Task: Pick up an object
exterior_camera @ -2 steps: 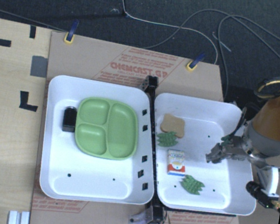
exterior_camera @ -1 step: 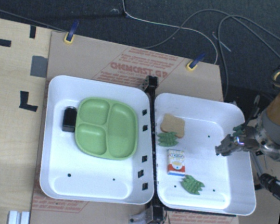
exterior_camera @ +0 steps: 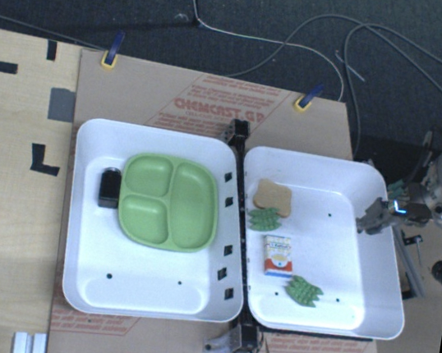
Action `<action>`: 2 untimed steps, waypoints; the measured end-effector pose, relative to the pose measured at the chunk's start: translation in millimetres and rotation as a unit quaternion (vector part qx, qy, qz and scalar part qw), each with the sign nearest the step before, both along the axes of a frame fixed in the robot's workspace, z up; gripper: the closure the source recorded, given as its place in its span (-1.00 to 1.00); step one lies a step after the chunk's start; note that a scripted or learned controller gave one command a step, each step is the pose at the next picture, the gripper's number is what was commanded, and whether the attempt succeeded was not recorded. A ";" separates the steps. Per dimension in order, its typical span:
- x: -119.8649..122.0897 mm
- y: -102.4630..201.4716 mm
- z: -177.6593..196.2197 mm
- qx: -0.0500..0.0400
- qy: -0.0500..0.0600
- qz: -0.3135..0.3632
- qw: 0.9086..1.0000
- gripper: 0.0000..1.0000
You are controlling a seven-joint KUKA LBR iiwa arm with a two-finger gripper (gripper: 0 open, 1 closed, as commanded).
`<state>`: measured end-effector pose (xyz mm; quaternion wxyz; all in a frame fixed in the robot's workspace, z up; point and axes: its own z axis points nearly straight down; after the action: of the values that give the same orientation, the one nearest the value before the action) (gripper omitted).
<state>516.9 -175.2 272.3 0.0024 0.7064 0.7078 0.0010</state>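
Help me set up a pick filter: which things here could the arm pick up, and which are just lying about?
Could be picked:
tan toast piece
green leafy toy
small carton
second green toy
green divided plate
black block

Just lying about:
cardboard sheet
yellow clamps
cables
white bins

The gripper sits at the right bin's edge.

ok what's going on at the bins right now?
The arm's claw hovers at the right rim of the right bin with nothing in it. Inside lie a tan piece, two green toys and a small carton. The left bin has a green tray and a black block.
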 end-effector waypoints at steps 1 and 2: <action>6.8 52.7 -16.6 0.001 0.003 0.002 1.000 1.00; 15.5 105.1 -11.6 0.002 0.003 0.003 1.000 1.00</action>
<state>532.4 -70.1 260.8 -0.0006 0.7046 0.7096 0.0004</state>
